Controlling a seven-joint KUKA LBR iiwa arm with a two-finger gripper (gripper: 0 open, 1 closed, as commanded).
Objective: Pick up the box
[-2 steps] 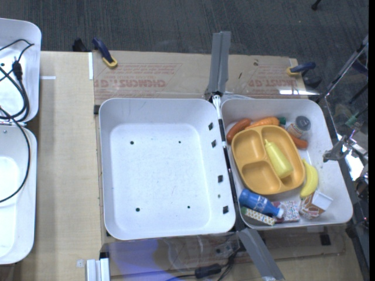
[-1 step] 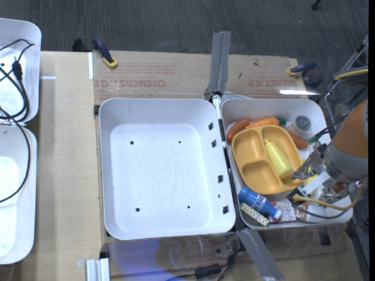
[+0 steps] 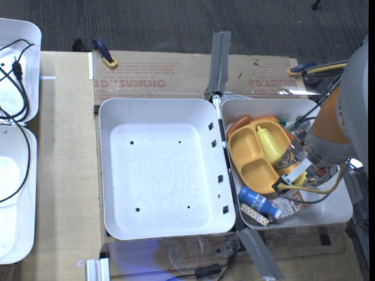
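The box (image 3: 256,215) is located at the near edge of the right bin (image 3: 337,212), lying flat and partly covered by a blue tube (image 3: 254,199). It is judged to be a light carton, stiff along its edges but easily crushed across its broad faces; a hold across the narrow width, clear of the tube, is advised. Slippage on the printed surface is possible.

Just beyond, a yellow divided tray (image 3: 258,157) carrying a yellow bottle (image 3: 269,142) occupies the middle of the same bin. The gripper (image 3: 291,177) is positioned low over the tray's right side, near the box but not on it; whether it is spread or pressed together cannot be told, as cables obscure it.

The left bin (image 3: 117,157) is set alongside. Both bins rest on a cardboard-covered bench (image 3: 152,78), with dark carpet (image 3: 176,10) at the far side.
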